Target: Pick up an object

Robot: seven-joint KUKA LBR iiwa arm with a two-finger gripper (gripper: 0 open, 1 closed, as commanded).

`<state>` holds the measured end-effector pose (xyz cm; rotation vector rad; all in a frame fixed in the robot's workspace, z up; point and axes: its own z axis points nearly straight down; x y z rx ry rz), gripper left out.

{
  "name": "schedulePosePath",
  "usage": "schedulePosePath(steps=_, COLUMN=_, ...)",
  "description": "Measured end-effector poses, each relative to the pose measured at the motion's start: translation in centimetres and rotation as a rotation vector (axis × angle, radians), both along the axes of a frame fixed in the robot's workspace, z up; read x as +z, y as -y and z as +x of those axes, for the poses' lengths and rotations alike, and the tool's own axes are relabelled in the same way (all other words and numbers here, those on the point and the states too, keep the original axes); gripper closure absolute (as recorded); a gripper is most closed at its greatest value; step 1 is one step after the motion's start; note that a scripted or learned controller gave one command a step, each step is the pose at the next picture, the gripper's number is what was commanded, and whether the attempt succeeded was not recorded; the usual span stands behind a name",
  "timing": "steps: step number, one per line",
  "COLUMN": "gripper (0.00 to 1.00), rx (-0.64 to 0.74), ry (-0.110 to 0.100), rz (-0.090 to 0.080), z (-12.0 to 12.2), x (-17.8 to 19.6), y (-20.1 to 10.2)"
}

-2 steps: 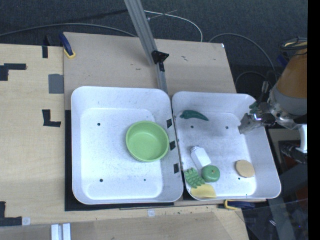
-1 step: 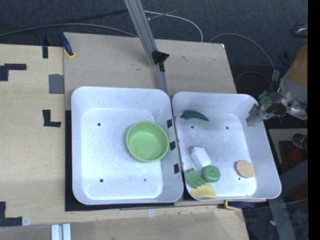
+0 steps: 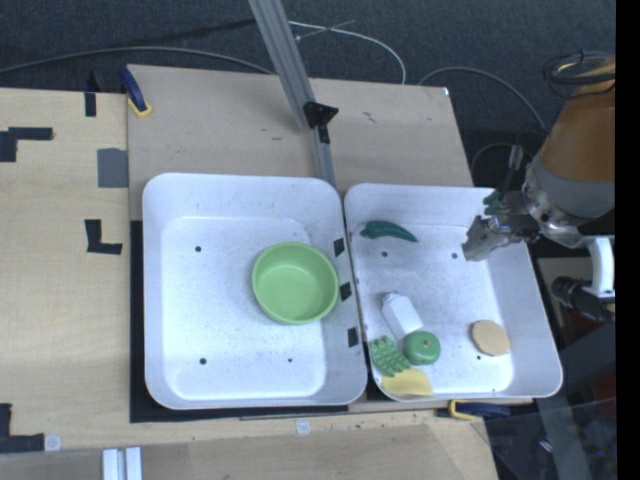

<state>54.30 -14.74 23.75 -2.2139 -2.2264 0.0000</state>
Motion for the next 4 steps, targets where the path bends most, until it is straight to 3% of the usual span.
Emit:
schedulePosePath(steps=2, gripper=1.00, rx=0.002, ry=0.000, rz=0.001, z=0.4, x=1.0, y=-11.4)
schedulePosePath(steps=4, gripper=1.00, rx=0.001, ry=-0.004, rz=-0.001, z=0.4, x=-1.2, y=-22.7)
